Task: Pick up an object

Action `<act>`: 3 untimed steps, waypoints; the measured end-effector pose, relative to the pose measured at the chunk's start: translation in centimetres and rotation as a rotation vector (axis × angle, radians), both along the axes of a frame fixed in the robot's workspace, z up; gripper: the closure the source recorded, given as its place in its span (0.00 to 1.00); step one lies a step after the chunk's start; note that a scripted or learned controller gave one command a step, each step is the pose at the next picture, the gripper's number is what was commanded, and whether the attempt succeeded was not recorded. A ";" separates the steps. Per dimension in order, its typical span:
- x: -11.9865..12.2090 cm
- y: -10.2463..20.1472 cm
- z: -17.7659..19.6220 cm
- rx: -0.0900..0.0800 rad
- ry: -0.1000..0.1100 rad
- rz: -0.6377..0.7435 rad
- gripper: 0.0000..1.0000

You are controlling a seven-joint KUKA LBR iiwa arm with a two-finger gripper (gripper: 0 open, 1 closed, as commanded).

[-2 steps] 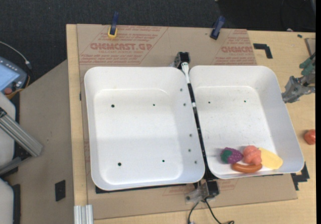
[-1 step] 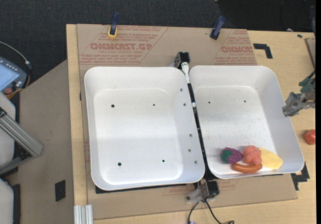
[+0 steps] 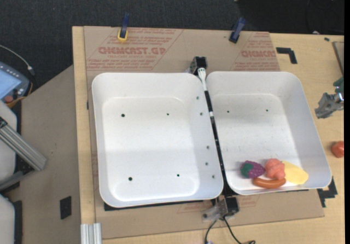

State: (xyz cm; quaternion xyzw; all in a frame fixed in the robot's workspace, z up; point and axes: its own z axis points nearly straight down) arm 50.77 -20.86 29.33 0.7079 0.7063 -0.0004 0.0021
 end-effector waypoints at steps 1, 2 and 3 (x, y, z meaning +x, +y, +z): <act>0.0 0.2 1.2 -0.001 -0.004 0.002 1.00; 0.0 0.2 2.3 -0.003 -0.007 0.002 1.00; 0.1 0.1 3.3 -0.005 -0.010 0.003 1.00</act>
